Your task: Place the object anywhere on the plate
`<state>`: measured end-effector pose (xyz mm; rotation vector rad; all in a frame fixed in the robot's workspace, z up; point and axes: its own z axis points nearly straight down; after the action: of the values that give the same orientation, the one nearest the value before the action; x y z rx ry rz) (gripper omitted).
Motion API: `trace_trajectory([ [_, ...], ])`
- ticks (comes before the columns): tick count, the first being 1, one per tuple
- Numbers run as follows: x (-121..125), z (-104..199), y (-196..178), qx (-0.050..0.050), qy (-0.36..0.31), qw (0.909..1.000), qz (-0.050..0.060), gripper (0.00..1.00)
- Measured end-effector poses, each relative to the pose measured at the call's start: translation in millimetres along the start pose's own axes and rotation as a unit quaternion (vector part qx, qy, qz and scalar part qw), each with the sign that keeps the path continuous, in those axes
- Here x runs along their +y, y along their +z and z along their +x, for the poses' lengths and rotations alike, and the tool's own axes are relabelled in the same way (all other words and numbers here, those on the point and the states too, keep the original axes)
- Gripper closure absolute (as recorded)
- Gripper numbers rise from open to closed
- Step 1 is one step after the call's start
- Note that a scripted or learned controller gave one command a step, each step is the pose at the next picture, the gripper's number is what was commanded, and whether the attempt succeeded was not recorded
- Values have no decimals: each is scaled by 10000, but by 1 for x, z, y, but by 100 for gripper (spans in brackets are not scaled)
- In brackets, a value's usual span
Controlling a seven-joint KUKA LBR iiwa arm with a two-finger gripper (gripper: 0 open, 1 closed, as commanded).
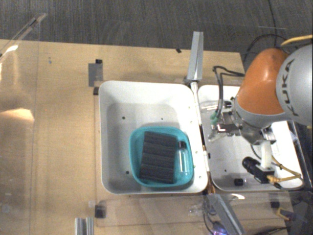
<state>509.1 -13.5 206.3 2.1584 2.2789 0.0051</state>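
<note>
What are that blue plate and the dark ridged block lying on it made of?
The blue plate looks like glossy moulded plastic: even colour, rounded rim, soft shine. The dark block looks matte, maybe foam or rubber: ridged, no glare. I can't tell for sure.

Robotics lab, plainly, not a home or shop. Pale wooden desk on grey carpet, fitted with two shallow white bins side by side. Big grey industrial arm with an orange band, leaning in over the right bin. Loose cables trailing beside it. Metal brackets and small black clamps bolted along the bin edges. Clear plastic sheeting on the left.
</note>
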Motion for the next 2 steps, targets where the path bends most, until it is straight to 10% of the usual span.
trace_trajectory([
  [2, 28, 73, 21, 3, -1241, 9923, -9, 100],
])
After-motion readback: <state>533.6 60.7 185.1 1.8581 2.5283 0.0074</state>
